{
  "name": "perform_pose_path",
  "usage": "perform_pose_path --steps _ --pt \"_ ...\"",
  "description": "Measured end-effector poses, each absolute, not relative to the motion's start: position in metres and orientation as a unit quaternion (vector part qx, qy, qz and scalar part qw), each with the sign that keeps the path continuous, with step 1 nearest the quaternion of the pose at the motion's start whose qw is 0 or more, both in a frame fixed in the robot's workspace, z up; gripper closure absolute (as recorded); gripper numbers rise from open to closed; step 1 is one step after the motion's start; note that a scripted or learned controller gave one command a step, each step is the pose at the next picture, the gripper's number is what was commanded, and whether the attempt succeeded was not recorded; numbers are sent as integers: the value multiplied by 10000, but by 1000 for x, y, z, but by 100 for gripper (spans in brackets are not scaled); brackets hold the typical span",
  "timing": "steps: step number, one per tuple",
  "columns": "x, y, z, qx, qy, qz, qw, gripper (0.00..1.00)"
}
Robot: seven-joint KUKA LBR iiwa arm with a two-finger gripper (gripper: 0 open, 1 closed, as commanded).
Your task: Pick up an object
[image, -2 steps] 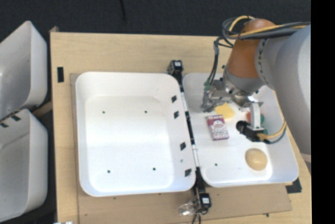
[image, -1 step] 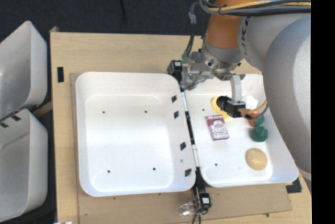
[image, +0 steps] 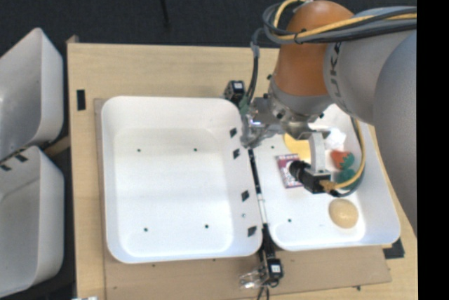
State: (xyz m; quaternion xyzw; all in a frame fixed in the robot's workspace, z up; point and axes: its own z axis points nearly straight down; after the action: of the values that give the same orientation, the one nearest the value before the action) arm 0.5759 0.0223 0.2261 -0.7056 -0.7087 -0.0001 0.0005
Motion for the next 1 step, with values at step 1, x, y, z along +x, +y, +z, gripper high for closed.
perform_pose_path --steps 1 --pt "527 31 305 -7056 -7086 -27 -13 100"
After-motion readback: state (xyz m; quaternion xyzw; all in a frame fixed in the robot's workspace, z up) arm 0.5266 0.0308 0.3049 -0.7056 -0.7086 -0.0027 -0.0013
